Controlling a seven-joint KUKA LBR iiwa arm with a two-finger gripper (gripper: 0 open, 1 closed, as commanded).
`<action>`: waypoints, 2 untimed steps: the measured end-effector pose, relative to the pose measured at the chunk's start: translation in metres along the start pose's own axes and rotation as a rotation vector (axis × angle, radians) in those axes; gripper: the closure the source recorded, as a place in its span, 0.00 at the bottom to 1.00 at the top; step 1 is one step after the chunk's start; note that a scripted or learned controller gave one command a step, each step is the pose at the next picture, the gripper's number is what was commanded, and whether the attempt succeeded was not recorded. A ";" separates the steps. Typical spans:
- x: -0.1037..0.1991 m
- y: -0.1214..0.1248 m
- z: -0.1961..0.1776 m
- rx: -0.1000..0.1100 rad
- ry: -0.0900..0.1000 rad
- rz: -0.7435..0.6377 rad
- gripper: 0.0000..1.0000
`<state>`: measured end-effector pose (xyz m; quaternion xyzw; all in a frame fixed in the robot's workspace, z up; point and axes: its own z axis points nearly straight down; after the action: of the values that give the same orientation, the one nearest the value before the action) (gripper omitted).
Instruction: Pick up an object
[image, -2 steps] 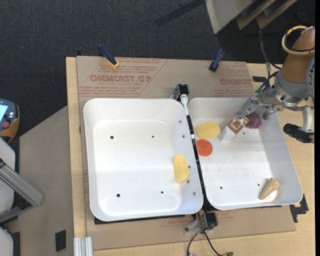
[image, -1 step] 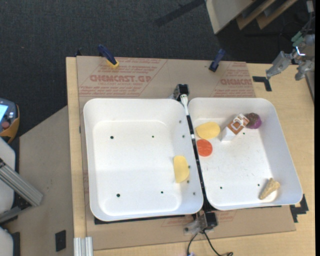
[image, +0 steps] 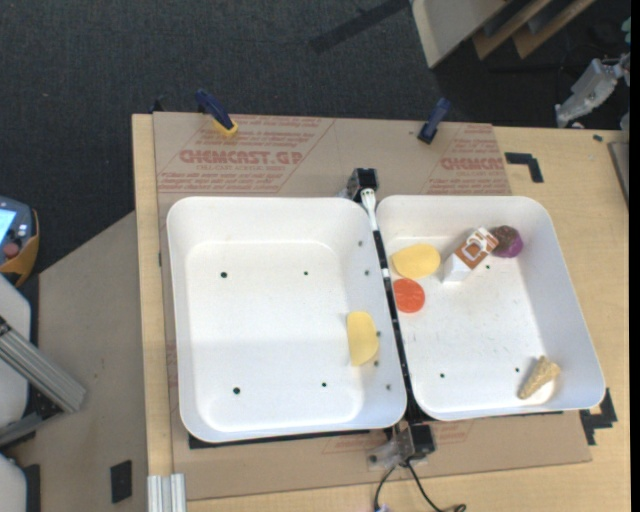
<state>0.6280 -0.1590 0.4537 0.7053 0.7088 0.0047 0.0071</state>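
Bins, white, shallow: two, side by side on a cardboard-covered bench (image: 300, 150), their inner rims touching along the middle.

Left bin (image: 200, 300): one item, a yellow oblong piece (image: 362, 337), lying at the right wall, toward the near side.

Right bin (image: 560, 300): five items. Yellow oval piece (image: 416, 261), far-left part, just beside the dividing rim. Orange-red round piece (image: 408, 296), just near of the yellow oval, almost touching it. Small white-and-brown box (image: 473, 250), far middle, tilted. Purple round piece (image: 506, 241), touching the box on its right. Tan wedge-shaped piece (image: 538, 378), near-right corner, well apart from the others.

Claw: its state cannot be told, so no relation between it and any item can be given.

Surface and room: brown cardboard printed with red lettering, held at the far edge by two blue clamps (image: 216, 112). Dark carpet lies beyond the bench on the far and left sides. One cable (image: 415, 485) trails off the near edge.
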 end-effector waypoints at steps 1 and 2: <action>0.022 -0.041 -0.089 0.003 0.000 0.002 0.00; 0.121 -0.013 0.041 0.030 0.008 -0.006 0.00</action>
<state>0.6146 -0.0378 0.4125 0.7032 0.7109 -0.0031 -0.0062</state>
